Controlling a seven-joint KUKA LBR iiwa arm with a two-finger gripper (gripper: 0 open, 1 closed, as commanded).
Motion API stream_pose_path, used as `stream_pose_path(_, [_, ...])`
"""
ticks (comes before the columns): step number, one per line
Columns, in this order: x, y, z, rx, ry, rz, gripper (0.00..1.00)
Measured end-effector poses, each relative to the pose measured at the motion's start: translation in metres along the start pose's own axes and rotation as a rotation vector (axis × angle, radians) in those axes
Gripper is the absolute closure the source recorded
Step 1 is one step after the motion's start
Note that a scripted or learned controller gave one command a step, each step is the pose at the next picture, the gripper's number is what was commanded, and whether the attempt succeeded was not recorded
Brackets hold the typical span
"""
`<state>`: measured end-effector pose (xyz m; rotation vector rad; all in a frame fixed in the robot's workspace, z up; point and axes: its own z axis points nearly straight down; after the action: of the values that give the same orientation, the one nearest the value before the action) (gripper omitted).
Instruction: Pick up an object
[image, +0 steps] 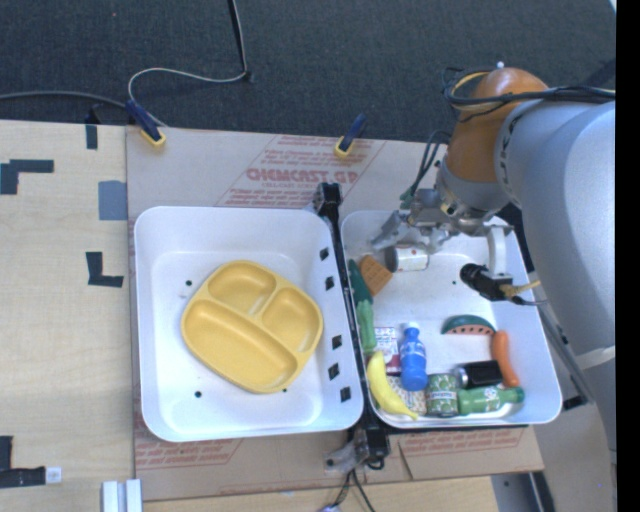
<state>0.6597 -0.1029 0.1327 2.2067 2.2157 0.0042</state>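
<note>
The gripper (405, 250) hovered over the far end of the right bin (548, 398); I cannot tell how its jaws stood. Nothing looked lifted; toy food (468, 325) lay nearer, unpicked

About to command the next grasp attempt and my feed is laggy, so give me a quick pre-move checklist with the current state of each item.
1. End effector over the right bin, upper left part: ok.
2. Object between its fingers: cannot tell.
3. Nearest target: brown block lies just below-left of the end effector: ok.
4. Other picks available: blue bottle, banana, watermelon slice and orange carrot in the lower part: ok.
5. Crowding: items along the bin's lower edge lie packed close, hard to single out: not ok.
6. Left bin holds the yellow divided plate, away from the arm: ok.
</note>
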Motion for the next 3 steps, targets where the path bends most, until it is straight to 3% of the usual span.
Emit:
stream_pose_path(1, [0.007, -0.056, 0.041, -0.001, 0.006, 0.004, 0.0])
stream_pose_path(2, [0.008, -0.054, 0.029, -0.006, 0.009, 0.004, 1.0])
stream_pose_path(3, [0.008, -0.055, 0.031, -0.002, 0.008, 0.004, 0.0])
